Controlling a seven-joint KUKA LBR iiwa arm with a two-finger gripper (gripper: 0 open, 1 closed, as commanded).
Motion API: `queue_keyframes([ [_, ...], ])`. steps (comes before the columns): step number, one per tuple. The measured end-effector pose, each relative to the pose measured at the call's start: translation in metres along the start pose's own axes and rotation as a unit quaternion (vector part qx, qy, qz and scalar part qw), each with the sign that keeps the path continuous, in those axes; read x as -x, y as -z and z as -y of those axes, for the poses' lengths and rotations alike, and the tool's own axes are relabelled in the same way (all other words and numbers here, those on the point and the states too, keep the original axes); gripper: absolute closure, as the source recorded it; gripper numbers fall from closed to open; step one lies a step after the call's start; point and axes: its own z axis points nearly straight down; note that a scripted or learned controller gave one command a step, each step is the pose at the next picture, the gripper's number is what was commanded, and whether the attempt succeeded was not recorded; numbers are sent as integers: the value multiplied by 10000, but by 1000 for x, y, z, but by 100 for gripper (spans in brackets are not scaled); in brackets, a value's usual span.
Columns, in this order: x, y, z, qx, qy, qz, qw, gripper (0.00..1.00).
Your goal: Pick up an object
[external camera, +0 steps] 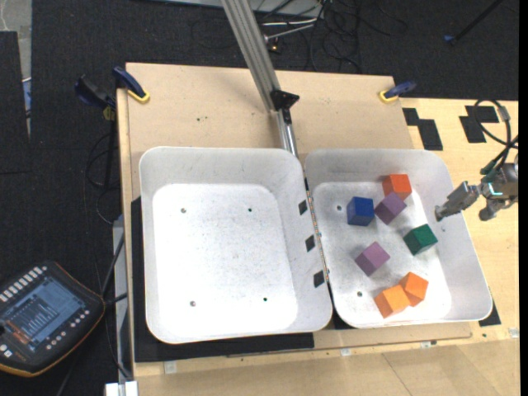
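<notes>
Camera view, right side: above the outer wall of the right bin (pixel 371 165), a gripper (pixel 469 206) with fingers (pixel 450 207) spread apart and nothing between them, near the green cube (pixel 421 238) but not touching it. Candidates for picking, all inside that bin: the green cube standing alone, then the purple cube (pixel 389 208) touching the orange cube (pixel 398 185) and just beside the blue cube (pixel 360 210). Probable trouble: closing on the crowded group and only pushing cubes aside, or descending too near the bin wall and catching the rim.

My arm (pixel 505 190) is cut off at the right edge; I can't read its gripper (pixel 472 200) fingers
</notes>
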Motion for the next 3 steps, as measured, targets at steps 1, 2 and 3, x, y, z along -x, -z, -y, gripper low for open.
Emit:
queue_keyframes([
  [1,0,2,-1,18,1,6,10000,0],
  [2,-2,-43,-6,-3,-3,0,10000,0],
  [3,-5,-107,-3,-15,-6,-7,10000,0],
])
